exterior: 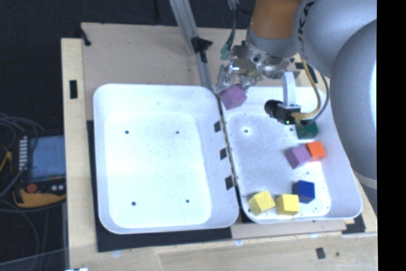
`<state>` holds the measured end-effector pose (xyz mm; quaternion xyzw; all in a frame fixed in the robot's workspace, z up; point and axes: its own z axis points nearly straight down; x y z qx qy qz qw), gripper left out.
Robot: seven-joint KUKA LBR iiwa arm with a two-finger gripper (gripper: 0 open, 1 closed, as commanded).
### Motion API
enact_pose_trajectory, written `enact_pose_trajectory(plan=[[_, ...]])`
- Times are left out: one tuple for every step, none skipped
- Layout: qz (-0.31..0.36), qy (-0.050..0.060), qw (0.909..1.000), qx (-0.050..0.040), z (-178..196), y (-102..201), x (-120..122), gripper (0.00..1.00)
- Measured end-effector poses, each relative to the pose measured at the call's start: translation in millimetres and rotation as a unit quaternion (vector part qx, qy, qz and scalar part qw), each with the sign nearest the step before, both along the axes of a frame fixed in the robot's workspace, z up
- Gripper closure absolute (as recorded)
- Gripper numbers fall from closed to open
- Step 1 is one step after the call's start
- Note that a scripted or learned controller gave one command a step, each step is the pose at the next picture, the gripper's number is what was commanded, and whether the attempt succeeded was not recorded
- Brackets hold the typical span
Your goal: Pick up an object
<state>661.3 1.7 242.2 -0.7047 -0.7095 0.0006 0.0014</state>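
My gripper [232, 89] hangs over the back left corner of the right bin [266, 130], close to the divide between the bins. A purple block [233, 97] sits between its fingers, lifted off the bin floor. On the right bin's floor lie a green block [307, 130], an orange block [316, 150], a second purple block [296, 155], a blue block [304, 190] and two yellow blocks [261, 202] [287, 204].
The left bin [155, 155] lies beside the right one. A slanted metal rail [181, 6] runs from the top down to the bins' back edge, just left of the gripper. The grey arm covers the right side of the view.
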Motion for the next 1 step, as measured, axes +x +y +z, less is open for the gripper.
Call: enact_pose_trajectory(plan=[[0.001,0.000,1.0000,0.0004,5.5,51.3,-12.8,1.00]])
